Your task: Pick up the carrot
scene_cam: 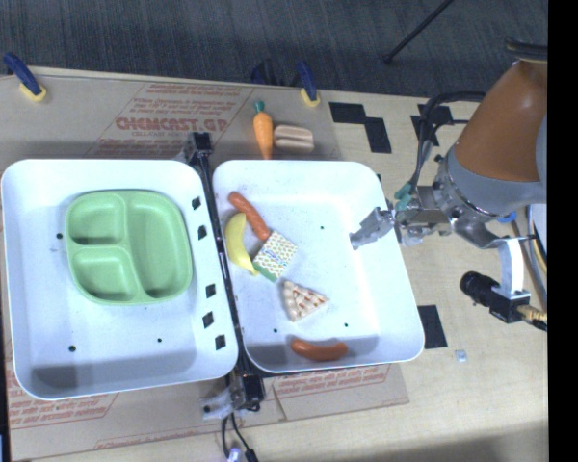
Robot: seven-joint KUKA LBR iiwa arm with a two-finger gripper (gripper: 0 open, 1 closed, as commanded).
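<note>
One small orange toy carrot with a green top [262, 131] lies on the surface just behind the right white bin [390, 287], looks light, rigid, slick plastic; I'd pinch mid-body across its width, hand [369, 229] state I cannot tell.

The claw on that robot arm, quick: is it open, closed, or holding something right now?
Gripper: cannot be told from this view. It sits over the right edge of the right bin, away from the carrot, which lies outside the bins.
</note>
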